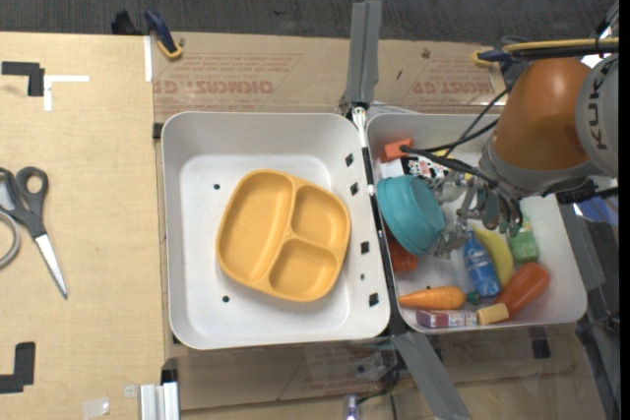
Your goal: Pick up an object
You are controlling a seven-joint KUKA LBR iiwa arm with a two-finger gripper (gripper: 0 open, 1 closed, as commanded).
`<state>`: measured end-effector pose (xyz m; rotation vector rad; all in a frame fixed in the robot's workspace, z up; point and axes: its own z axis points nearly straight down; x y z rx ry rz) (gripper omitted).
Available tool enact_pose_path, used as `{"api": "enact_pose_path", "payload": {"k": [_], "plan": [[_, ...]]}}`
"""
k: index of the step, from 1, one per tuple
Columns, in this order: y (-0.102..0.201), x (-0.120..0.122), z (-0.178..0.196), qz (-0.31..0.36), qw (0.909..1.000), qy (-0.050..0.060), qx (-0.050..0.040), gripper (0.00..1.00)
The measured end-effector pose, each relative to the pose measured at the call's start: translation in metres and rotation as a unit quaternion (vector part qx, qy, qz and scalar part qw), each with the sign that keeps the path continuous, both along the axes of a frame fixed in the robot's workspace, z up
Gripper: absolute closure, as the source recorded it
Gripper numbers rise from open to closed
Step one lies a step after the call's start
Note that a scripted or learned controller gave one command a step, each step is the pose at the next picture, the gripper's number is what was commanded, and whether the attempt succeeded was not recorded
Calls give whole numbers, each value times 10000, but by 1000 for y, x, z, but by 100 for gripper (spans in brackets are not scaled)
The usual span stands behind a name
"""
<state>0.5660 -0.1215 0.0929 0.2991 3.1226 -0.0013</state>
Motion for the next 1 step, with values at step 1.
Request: {"api": "enact_pose_path", "payload": {"k": [1], "plan": [[-39,-50,0,62,10000,11,5,0]]}}
